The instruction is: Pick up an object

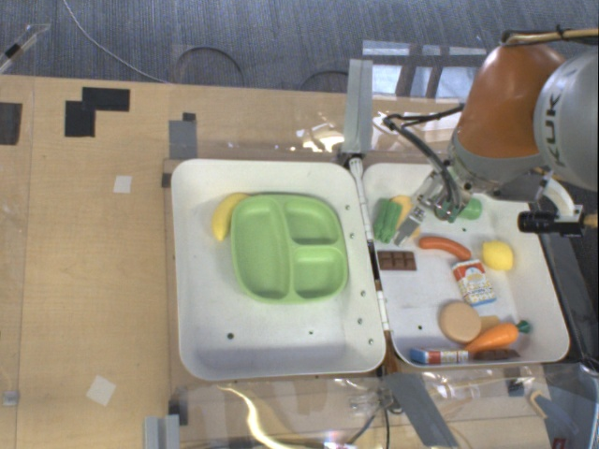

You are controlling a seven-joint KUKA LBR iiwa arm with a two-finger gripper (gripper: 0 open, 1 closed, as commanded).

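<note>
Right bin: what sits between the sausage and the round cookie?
In the camera view, a small red-and-white carton lies between the sausage and the round cookie.

Grey arm (571, 110) with orange band, black cables, metallic end effector (423, 215)

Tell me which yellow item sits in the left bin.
The banana, tucked against the green plate in the left bin. The lemon lies in the right bin.

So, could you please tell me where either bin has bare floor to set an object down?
Left bin: bare floor in front of the green tray and along its left edge below the banana. Right bin: a small patch between the chocolate bar and the round cookie; elsewhere it is crowded.
</note>
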